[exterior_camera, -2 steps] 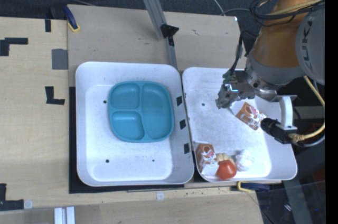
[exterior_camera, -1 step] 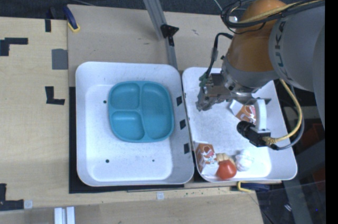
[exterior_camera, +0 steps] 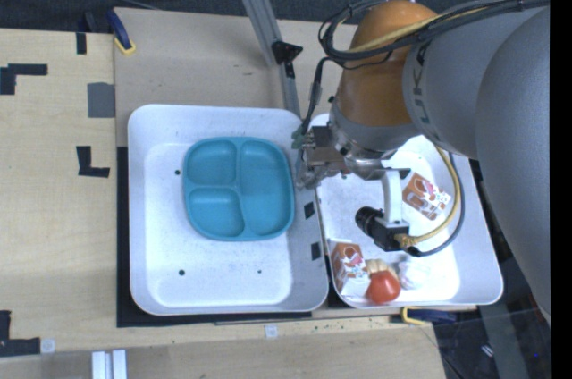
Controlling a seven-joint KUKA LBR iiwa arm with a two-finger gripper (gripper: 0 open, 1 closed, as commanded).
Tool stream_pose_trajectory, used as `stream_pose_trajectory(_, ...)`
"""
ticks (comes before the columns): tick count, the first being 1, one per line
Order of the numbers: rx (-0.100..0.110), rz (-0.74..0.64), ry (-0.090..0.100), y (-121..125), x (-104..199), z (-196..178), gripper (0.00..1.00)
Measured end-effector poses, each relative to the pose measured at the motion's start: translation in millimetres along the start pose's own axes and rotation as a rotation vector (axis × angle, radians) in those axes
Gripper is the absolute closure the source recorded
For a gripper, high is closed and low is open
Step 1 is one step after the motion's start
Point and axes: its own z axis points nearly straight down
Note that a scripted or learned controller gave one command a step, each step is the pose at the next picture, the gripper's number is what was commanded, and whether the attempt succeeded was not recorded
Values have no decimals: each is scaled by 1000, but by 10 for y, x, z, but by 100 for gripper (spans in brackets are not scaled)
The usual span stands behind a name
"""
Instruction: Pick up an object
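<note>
Gripper sits low at the right bin's left wall; apart or together, I can't tell. Nothing looks lifted yet; tomato lies untouched, probably.

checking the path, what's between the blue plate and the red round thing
In the camera view: past the blue plate, the meeting rims of the two bins, then a small packet beside the red round thing.
</note>
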Motion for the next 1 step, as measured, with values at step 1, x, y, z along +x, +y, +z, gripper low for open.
stream_pose_trajectory(1,-2,0,-1,137,450,28,100)
